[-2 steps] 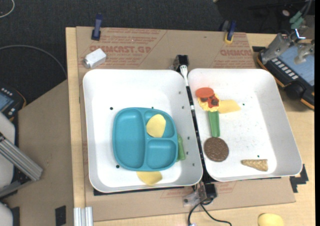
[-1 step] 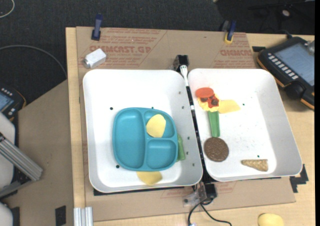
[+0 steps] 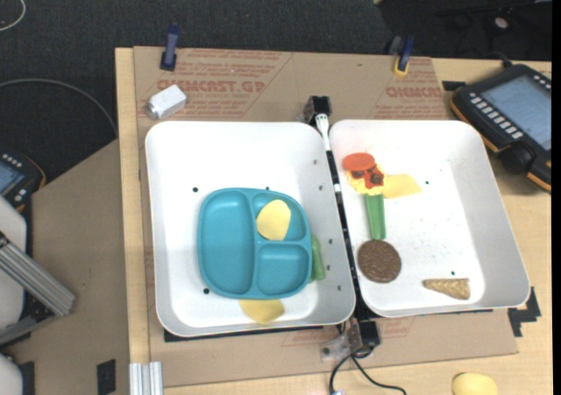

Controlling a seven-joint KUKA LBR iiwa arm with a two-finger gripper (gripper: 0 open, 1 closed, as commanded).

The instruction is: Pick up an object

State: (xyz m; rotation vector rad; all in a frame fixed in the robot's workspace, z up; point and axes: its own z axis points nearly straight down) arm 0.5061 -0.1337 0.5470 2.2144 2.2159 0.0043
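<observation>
Roughly, green stick [image 3: 376, 216] in R bin [image 3: 456, 201] runs near-far; can't tell end effector state.

The arm's colours, shapes, cables and markings cannot be told from this view of the bench [image 3: 263, 82].

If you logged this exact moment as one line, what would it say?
left bin: teal divided plate holding yellow piece | right bin: brown round cookie, tan wedge | nothing lifted
</observation>
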